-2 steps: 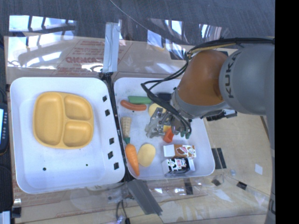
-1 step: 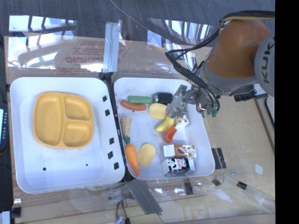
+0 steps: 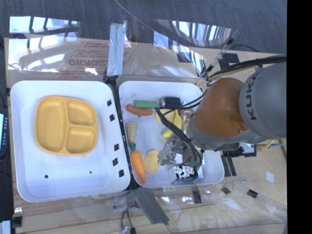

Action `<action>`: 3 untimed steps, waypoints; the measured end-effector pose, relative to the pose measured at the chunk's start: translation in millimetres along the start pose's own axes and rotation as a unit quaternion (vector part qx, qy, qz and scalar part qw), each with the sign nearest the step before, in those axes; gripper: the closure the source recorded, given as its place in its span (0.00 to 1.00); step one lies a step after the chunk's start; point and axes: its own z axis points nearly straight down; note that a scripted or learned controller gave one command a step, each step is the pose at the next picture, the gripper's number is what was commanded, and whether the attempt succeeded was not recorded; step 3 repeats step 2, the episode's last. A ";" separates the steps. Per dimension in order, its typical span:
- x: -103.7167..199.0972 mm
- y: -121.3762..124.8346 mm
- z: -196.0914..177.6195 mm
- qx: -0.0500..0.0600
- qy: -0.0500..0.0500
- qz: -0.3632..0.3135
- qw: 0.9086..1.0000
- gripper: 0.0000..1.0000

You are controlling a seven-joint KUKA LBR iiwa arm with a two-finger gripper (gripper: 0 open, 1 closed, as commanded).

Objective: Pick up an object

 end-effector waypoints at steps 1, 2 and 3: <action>-71.6 56.3 50.6 -0.001 -0.004 0.042 0.999 1.00; -74.3 82.7 -88.0 -0.003 -0.012 0.066 0.998 1.00; -74.3 82.7 -88.0 -0.003 -0.012 0.066 0.998 1.00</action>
